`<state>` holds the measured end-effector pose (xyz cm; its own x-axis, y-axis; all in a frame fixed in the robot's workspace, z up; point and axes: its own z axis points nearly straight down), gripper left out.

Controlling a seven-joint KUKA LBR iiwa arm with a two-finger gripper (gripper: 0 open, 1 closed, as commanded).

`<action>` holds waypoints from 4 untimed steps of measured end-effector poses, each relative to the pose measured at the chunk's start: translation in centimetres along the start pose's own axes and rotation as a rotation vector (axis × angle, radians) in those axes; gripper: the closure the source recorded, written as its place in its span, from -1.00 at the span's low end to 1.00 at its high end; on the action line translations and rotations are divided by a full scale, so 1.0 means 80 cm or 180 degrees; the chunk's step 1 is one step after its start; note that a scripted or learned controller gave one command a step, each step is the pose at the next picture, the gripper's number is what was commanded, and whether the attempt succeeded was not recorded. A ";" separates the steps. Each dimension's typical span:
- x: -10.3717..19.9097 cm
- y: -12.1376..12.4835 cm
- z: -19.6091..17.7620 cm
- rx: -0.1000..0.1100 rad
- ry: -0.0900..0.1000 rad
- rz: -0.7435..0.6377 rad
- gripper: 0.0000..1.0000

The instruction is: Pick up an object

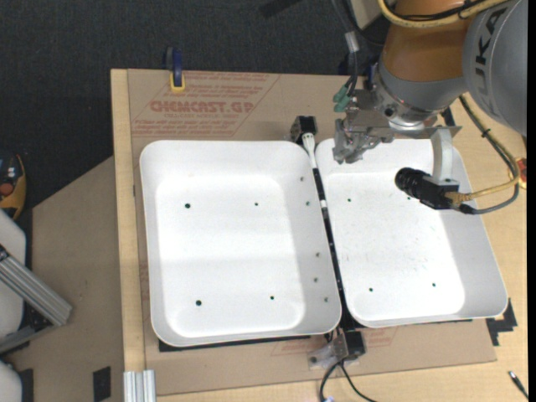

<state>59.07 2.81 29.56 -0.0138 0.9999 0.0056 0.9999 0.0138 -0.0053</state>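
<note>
The metal two-finger gripper (347,152) hangs over the far left corner of the right shallow white plastic bin (469,296); its state I cannot tell. No graspable object is visible, so the search step continues.

Two bins side by side, left bin (167,224), right bin (469,266)
</note>
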 end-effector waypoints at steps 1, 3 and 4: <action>0.034 0.084 0.084 -0.0012 -0.0017 0.0032 1.00; -0.005 0.045 -0.044 -0.0028 -0.0016 0.0042 1.00; 0.111 0.096 0.061 -0.0001 -0.0010 0.0017 1.00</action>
<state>66.62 11.78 24.67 -0.0086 1.0000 0.0024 1.0000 0.0086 -0.0048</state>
